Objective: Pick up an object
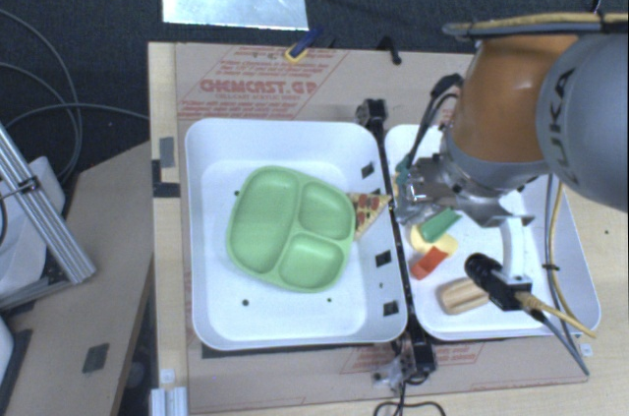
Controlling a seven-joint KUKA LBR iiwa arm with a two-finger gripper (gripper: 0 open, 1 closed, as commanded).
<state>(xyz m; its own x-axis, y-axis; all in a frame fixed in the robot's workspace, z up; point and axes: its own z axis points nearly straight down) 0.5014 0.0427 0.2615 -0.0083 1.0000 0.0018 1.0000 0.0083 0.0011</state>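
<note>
Left bin [211,208], far from pincer: green tray [292,227], open floor round it. Pizza slice [369,208] at divider, just beside pincer [413,191]; grip state can't tell. Under it: green block [439,224], red piece [428,262], bread roll [462,295] nr front rim.

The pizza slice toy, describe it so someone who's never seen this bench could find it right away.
Start at the left white bin, which holds a big green divided plate. Go to that plate's right edge, toward the divider between the two bins: the pizza slice lies there, touching the plate. It is a small tan wedge with red dots, unlike the plain green, yellow and red pieces in the right bin.
</note>
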